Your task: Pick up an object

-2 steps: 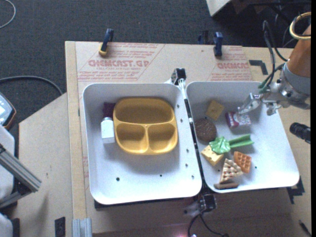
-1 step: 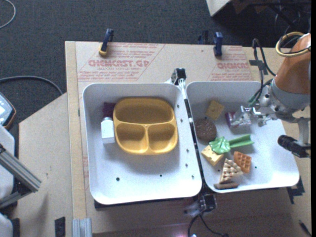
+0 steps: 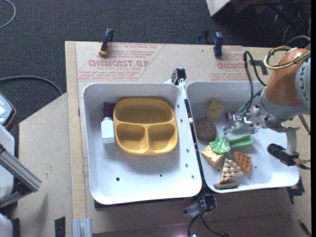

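The right bin (image 3: 276, 174) holds several toy foods. A tan block (image 3: 215, 109) lies at its back and a brown round cookie (image 3: 205, 130) sits near the left wall. A green leafy piece (image 3: 230, 143) lies mid-bin, with a yellow cheese wedge (image 3: 212, 156) in front of it on the left. An orange waffle (image 3: 242, 161) and a pizza slice (image 3: 228, 173) lie toward the front. My gripper (image 3: 240, 124) hangs low over the middle of this bin, just above and behind the green piece. A small red item (image 3: 230, 116) peeks out beside it. I see nothing held.
The left bin (image 3: 98, 181) carries a yellow divided plate (image 3: 145, 125), with a white bottle (image 3: 107, 130) and a dark purple item (image 3: 108, 107) at its left. The arm (image 3: 286, 88) covers the right bin's back right. A black part (image 3: 281, 153) juts over its right rim.
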`<state>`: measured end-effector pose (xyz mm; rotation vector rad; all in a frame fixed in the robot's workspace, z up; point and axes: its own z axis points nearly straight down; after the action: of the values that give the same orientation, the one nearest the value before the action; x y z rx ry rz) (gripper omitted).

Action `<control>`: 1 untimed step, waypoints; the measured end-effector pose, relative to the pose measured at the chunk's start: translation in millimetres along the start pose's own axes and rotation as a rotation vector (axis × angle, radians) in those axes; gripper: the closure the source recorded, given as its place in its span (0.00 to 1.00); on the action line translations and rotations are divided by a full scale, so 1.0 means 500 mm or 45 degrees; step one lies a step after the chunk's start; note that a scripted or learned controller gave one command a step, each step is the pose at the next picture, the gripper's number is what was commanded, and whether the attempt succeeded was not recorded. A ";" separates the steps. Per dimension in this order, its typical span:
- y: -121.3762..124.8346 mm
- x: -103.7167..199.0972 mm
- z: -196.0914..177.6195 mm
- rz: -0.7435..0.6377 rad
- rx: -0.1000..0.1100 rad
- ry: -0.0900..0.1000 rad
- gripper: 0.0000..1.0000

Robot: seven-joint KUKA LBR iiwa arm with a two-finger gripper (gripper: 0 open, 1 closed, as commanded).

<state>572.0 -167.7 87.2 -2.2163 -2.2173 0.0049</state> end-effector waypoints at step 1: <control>0.003 -0.002 -0.029 0.002 -0.010 -0.004 1.00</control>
<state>573.6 -168.9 101.5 -2.2229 -2.2212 -0.0003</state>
